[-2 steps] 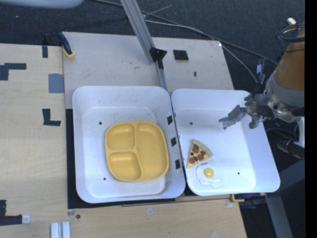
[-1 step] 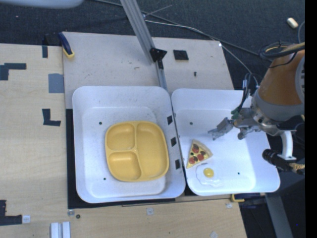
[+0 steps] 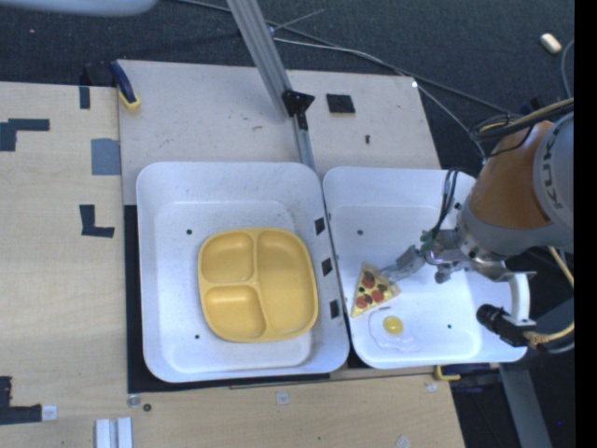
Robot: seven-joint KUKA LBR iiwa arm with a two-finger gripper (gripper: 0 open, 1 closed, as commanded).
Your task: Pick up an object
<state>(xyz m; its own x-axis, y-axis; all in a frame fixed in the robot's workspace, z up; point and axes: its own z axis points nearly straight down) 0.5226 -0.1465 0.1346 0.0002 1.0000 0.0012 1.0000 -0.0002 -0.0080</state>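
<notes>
A toy pizza slice (image 3: pixel 373 290) lies flat in the right bin (image 3: pixel 373 187), near its left wall, with a toy fried egg (image 3: pixel 393 328) just beside it toward the bin's front edge. The gripper (image 3: pixel 407 261) is lowered to the slice's upper right edge; whether its fingers are open or closed cannot be told. The left bin (image 3: pixel 163 250) holds a yellow divided plate (image 3: pixel 258 283). Both bins rest on the tabletop (image 3: pixel 215 110).
</notes>
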